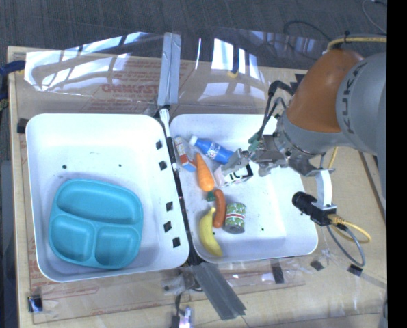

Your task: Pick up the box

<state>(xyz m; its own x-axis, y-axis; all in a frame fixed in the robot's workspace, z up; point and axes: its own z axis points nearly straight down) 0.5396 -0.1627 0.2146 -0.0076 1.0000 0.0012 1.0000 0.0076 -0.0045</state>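
the hand (pixel 243 161) is down at the box (pixel 236 175) in the right bin (pixel 295 234), i cannot tell if it pinches, and next it should lift.

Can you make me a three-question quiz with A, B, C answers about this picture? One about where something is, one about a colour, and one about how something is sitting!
1. Where is the tray?
A. In the left bin
B. In the right bin
C. On the floor

2. What colour is the banana?
A. Blue
B. Yellow
C. Red

3. How is the can sitting?
A. Stacked on the tray
B. Hanging from the hand
C. On the right bin's floor beside the banana

Answers:
1 A, the blue tray lies alone in the left bin.
2 B, the banana is yellow, near the right bin's front.
3 C, the can rests on the bin floor just right of the banana, below the hand.
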